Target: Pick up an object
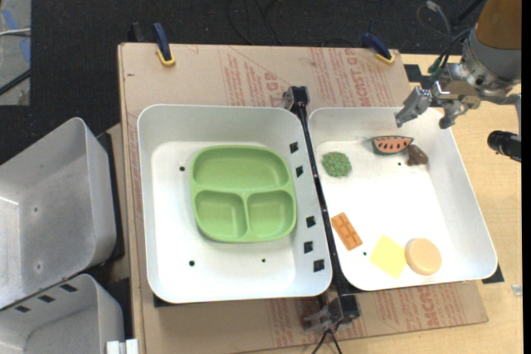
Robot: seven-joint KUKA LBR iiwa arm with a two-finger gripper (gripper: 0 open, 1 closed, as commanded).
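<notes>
While the grey arm (498,29) with its orange band reaches in from the right, the gripper (430,105) hangs over the far right corner of the right bin (465,203), beyond the watermelon slice (392,144). Its two dark metal fingers (411,110) stand spread apart with nothing between them.

Taking the slice as the landmark: it is a small toy wedge with a pink-red face, dark seeds and a green rind, lying flat on the bin's smooth white floor. A small dark brown lump (416,154) lies just right of it, touching or nearly so; its shape is too small to tell. A round, bumpy green piece (336,163), like a broccoli head, sits to the slice's left and a little nearer the camera. Well nearer than the slice, an orange ridged bar (346,230) lies at a slant close to the bin's left wall. A flat yellow square (387,254) and a pale tan disc (423,255) rest side by side, just touching, near the front rim.

Far left of the slice, the left bin (166,244) holds a glossy light green plastic tray (244,192) with rounded corners and three compartments, one long and two smaller. Both bins are shallow, with curved corners, and rest on a brown cardboard sheet (249,70) printed with red letters.
</notes>
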